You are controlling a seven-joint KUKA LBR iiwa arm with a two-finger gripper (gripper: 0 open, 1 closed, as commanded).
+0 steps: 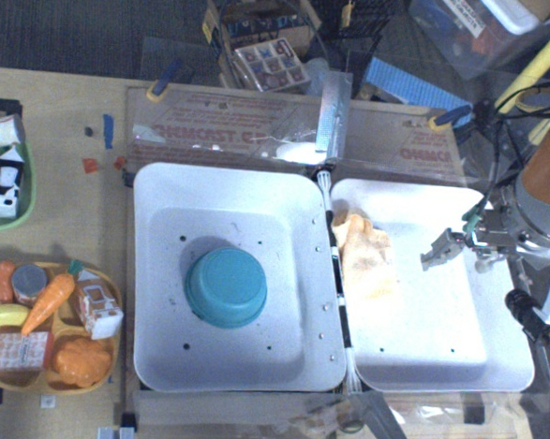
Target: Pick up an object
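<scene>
1. Two shallow white plastic bins with rounded corners are set side by side on the pale wooden bench point(67, 106).
2. A round teal plastic bowl point(226, 286), upturned, is seen in the left bin point(164, 197).
3. A crumpled pale orange soft object point(362, 253) lies against the left wall of the right bin point(453, 358).
4. The grey metal tool point(452, 243) is held above the right bin, apart from the object; its fingers' state cannot be told.

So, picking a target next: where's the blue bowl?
The blue bowl sits upside down in the middle of the left bin, across the divider from the crumpled cloth.
</scene>
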